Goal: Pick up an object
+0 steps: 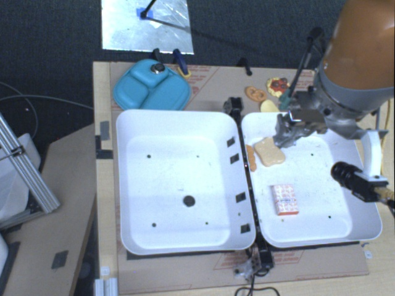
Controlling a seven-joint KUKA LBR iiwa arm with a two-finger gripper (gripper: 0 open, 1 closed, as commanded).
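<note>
In the right bin (345,227) lie a tan bread-slice toy (270,152), a thin orange stick-like toy (251,158) along the left wall, and a small white box with red print (284,200). My gripper (285,135) hangs low over the bin's back part, right at the upper right edge of the bread slice. Nothing shows between its fingers, and the slice lies flat on the bin floor.
The left bin (179,184) has a dark round spot (189,201) on its floor. Behind the bins sit a blue lidded tray (151,86) and small food toys (266,94). A black cylinder (352,179) juts over the right bin's right side.
</note>
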